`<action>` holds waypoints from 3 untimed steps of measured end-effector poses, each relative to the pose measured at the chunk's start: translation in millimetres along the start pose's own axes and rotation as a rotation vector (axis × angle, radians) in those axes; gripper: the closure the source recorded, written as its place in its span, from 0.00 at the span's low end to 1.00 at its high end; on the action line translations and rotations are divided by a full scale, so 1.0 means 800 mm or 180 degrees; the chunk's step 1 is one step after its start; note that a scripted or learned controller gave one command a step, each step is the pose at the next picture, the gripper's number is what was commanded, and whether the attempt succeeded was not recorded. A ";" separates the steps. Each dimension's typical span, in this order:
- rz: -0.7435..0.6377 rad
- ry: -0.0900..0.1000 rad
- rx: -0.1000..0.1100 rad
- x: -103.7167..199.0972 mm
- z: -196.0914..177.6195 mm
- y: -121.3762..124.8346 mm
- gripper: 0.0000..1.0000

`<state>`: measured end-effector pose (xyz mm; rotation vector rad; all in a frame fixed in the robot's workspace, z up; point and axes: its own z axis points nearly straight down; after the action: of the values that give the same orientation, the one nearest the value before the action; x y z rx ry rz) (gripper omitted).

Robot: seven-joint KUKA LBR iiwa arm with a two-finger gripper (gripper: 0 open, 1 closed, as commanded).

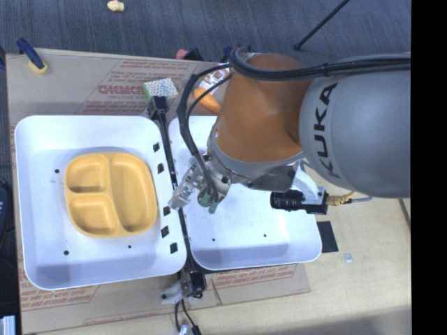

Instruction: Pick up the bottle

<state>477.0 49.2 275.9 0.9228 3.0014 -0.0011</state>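
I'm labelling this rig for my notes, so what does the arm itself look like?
A thick grey arm with black "KUKA" lettering, a wide orange band above the wrist, black cables looping beside it, and a small metallic gripper with a black cylindrical fitting at its side.

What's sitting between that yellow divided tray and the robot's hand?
In the camera view, just bare white floor of the left bin, then the rims where the two bins meet, dotted with small black tabs. No loose object lies there.
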 end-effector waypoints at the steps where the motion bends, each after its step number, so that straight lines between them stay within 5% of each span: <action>1: -0.0161 0.0004 -0.0001 0.065 0.008 0.093 1.00; 2: -0.0613 0.0003 0.0001 0.097 -0.006 0.141 1.00; 3: -0.0624 0.0002 0.0002 0.097 -0.019 0.142 1.00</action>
<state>476.6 186.6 291.0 0.6250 3.0781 -0.0020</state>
